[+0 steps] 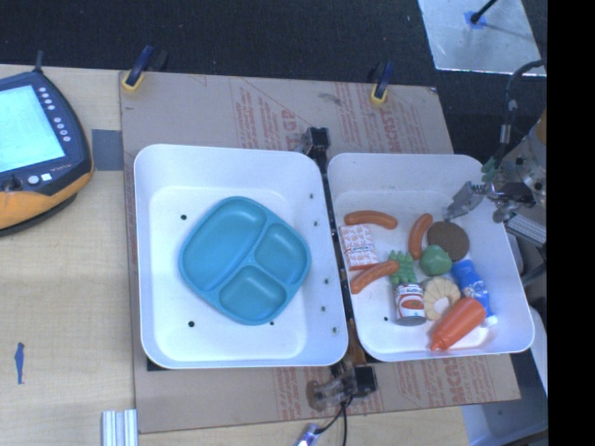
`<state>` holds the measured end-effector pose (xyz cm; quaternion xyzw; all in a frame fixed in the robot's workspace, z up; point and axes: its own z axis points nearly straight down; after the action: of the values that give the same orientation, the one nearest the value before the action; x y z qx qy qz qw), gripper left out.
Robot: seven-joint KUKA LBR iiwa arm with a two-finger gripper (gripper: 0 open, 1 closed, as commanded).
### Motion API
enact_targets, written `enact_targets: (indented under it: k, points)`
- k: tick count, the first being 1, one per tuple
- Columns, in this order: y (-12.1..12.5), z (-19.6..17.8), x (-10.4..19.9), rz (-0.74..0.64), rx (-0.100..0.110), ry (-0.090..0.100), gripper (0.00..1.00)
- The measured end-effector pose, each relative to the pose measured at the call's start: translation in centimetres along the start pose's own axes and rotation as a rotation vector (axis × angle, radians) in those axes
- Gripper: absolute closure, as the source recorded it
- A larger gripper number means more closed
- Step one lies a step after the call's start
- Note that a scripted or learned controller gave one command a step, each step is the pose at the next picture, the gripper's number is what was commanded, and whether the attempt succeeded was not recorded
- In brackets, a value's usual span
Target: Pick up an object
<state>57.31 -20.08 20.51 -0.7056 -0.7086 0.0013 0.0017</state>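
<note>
My gripper (468, 196) hangs open and empty over the right bin's (372, 170) far right corner. The toy food is heaped tight along that bin's right wall: closing on the brown patty (449, 240) could snag the green piece (435, 260) touching it.

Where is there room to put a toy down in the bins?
Left bin: bare white floor rings the blue divided plate, widest along the top. Right bin: bare strip above the sausages. Its lower right is crowded around the carrot.
</note>
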Motion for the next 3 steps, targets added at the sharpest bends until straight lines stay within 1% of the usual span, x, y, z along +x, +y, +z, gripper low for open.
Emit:
enact_targets:
  k: [1, 2, 3]
  points:
    - [8.3, 11.5, 4.0, -0.001, 0.002, 0.000, 0.00]
    - [8.4, 11.3, 8.5, -0.002, 0.002, 0.000, 0.00]
    - [8.3, 11.3, 10.8, -0.002, 0.004, 0.000, 0.00]
